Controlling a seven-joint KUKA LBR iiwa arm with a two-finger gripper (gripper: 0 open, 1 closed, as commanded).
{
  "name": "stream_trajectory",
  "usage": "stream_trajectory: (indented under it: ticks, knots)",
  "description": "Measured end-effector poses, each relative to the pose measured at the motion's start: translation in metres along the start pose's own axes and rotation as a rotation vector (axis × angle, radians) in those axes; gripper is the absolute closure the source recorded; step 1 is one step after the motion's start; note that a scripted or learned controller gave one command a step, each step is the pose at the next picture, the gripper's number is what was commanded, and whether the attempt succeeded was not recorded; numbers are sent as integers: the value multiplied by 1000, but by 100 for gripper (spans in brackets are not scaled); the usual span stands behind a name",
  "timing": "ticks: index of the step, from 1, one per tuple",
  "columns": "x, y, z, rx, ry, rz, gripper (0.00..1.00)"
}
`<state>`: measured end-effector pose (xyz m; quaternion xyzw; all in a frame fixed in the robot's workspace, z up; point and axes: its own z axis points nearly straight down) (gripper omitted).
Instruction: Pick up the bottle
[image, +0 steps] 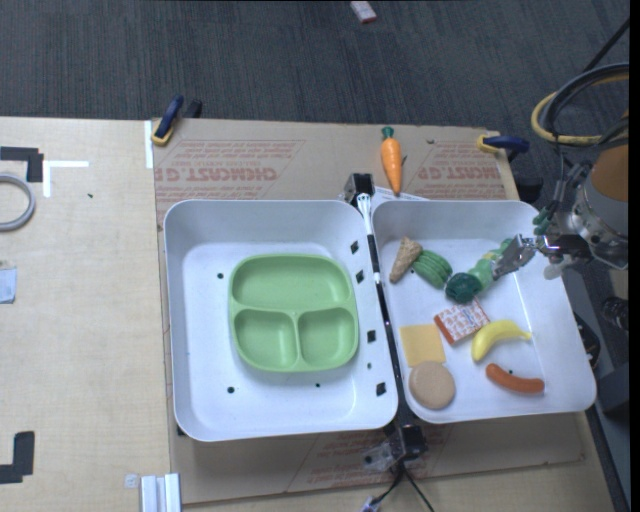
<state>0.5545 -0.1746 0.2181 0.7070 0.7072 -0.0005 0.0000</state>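
The metal two-finger tool (518, 255) sat low over the right white bin (560, 390); whether it gripped anything, I could not tell. The small green plastic bottle (484, 270) lay touching its tip, leftward, axis slanting toward the tool.

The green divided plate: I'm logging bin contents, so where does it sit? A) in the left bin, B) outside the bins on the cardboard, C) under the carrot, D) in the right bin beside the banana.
A: the green divided plate lies flat inside the left bin, while the banana lies in the right bin.
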Motion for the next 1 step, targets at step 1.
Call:
stream_trajectory:
  ticks: [1]
  knots:
    - [0, 0, -10, -1, -1, -1, 100]
